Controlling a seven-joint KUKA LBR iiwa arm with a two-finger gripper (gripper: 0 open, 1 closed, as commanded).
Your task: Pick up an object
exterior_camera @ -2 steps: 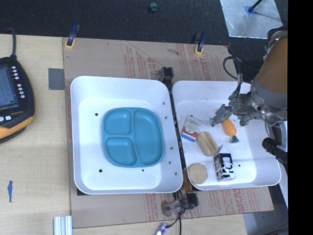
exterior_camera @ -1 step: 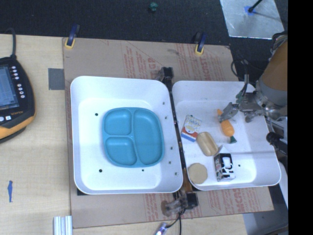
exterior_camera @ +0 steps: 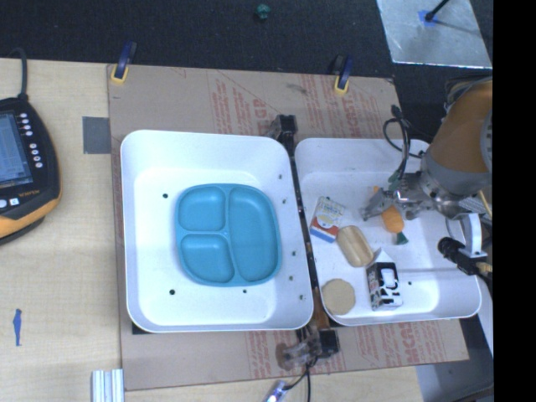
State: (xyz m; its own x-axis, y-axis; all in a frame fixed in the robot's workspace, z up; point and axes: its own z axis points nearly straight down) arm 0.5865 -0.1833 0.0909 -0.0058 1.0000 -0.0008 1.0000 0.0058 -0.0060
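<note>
My gripper (exterior_camera: 392, 204) hangs low over the upper right part of the right bin (exterior_camera: 352, 153). An orange carrot-like toy (exterior_camera: 392, 219) with a green tip lies right under it, touching or nearly touching it. Whether the toy is held cannot be made out. To its left lie a tan oblong piece (exterior_camera: 355, 245) and a small red and white packet (exterior_camera: 328, 218). A round tan disc (exterior_camera: 339, 296) and a black and white box (exterior_camera: 384, 285) sit near the bin's front wall.
The left bin (exterior_camera: 151, 166) holds a blue divided plate (exterior_camera: 228, 233). A black bracket (exterior_camera: 286, 126) sits between the bins at the back. A pendant (exterior_camera: 21, 166) lies on the bench at far left. Cables run along the arm's right side.
</note>
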